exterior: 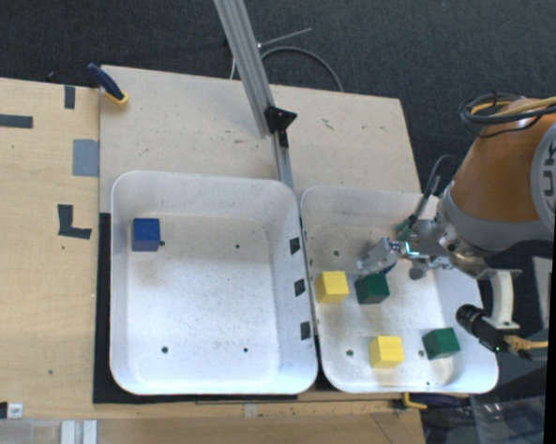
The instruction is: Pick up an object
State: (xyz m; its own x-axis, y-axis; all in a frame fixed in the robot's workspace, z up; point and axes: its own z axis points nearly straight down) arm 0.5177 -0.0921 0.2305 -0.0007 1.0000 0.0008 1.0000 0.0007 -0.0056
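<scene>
The right bin (354, 207) holds a yellow cube (331, 285), a dark green cube (372, 290), a second yellow cube (386, 351) and a green cube (441, 344). A blue cube (146, 234) lies in the left bin (205, 188) near its left wall. My gripper (378, 261) hangs in the right bin, just above and behind the dark green cube and to the right of the first yellow cube. Nothing shows between its tips, and its metal parts hide the cube's far edge.
A slanted aluminium rail (250, 60) crosses the bench behind the bins, ending at a black bracket (279, 121). The arm's orange and grey body (506, 183) overhangs the right bin's right side. A blue and yellow tool (108, 82) lies at the far left of the board.
</scene>
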